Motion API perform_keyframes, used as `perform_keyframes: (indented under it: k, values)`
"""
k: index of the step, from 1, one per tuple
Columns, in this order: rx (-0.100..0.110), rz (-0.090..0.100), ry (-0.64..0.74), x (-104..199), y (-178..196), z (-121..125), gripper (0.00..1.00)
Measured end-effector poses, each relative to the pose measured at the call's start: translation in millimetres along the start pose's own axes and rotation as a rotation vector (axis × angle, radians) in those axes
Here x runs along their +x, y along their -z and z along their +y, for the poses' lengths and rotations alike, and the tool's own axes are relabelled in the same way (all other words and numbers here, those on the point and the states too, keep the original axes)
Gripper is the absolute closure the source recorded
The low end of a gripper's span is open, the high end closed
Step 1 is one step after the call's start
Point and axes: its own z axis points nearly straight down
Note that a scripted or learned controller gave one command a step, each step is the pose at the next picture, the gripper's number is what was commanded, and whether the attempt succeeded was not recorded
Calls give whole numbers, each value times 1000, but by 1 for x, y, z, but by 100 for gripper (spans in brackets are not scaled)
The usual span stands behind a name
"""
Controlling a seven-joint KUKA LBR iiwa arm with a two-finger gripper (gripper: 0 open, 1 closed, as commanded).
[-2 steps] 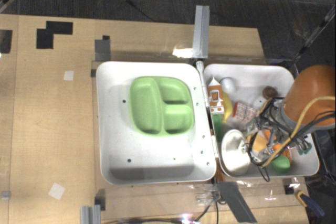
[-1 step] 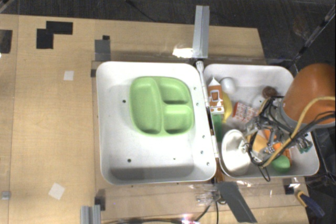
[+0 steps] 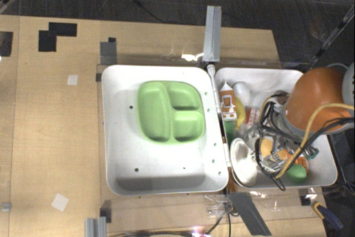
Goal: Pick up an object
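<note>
The objects for picking lie heaped in the right-hand shallow white bin (image 3: 260, 72): a small white cup or bowl (image 3: 243, 159) near the front left corner, a green rounded piece (image 3: 297, 172) at the front right, a yellow-orange rounded item (image 3: 267, 146) between them, a carton with an orange and white label (image 3: 227, 104) leaning along the left wall with something yellow and green just behind it, and a pale white shape (image 3: 241, 89) toward the back left corner. The end effector (image 3: 270, 159) sits low over the middle of this heap, wrapped in black cables and a yellow hose, and whether it is clenched or released cannot be told, since wiring and clutter hide its tips; no object can be seen caught in it. The orange band of the grey arm (image 3: 313, 98) covers much of the bin's right half and reaches in from the right, so the open room in that bin is a strip along the back wall and the back left corner. The items crowd the left wall and the front rim closely. Just beside it, across a narrow divider, the left-hand shallow white bin (image 3: 119, 136) holds a light green plastic tray with three compartments (image 3: 170, 111), lying flat near the bin's centre with bare floor all round it, widest at the front. Both bins rest on the tan wooden worktop (image 3: 50, 130), whose left side lies open, with black square markings (image 3: 55, 35) near its back left edge. A grey metal post (image 3: 212, 33) stands behind the gap between the bins.
</note>
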Motion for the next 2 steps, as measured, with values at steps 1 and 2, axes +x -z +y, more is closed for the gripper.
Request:
perform_keyframes:
  k: [1,2]
  values:
    - [-14,15,49,-55,-3,-34,0]
    - [-9,8,-21,-31,-2,-19,0]
